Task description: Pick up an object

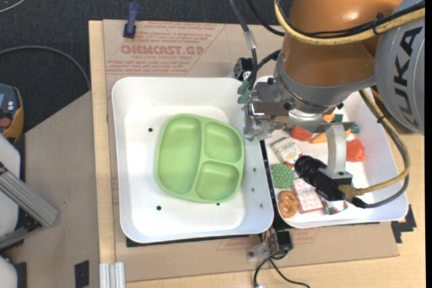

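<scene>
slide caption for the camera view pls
Gripper near the cluttered right bin; green divided plate lies in the left bin

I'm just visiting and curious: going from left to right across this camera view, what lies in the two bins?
Left white bin holding a green divided plate → right white bin, where first comes a small green textured square, then a red-orange piece.
</scene>
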Robot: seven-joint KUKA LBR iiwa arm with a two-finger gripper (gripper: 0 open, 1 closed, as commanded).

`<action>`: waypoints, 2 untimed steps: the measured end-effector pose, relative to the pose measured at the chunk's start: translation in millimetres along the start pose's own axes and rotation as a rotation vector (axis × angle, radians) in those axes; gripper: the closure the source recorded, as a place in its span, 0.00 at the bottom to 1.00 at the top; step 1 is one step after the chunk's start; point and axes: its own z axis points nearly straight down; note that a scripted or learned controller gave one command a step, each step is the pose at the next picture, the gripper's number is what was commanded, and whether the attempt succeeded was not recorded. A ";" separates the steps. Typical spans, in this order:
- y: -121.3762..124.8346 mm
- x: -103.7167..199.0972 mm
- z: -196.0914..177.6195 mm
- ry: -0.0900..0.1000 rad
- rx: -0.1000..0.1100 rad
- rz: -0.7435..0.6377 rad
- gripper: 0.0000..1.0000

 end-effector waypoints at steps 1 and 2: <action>2.6 -1.9 -16.4 0.002 -0.014 0.003 1.00; 2.9 -1.6 -26.6 0.002 -0.016 0.002 1.00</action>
